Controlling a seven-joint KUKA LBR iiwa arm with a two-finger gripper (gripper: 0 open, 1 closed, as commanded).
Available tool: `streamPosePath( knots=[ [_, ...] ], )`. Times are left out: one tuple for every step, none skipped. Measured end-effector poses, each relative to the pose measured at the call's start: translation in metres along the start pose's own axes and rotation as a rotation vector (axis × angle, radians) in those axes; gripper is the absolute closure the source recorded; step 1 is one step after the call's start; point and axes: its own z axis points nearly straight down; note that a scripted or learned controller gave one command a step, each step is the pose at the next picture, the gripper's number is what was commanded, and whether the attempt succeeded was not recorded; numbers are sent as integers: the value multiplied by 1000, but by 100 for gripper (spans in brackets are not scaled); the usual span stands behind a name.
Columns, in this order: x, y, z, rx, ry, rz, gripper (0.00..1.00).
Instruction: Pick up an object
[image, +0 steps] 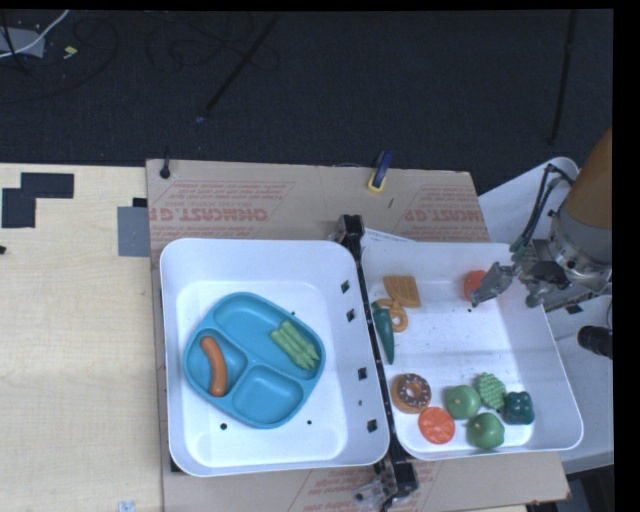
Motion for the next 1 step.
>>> streamPosePath(
  knots=[
    [0, 3, -8, -14, -3, -2, 0]
  ],
)
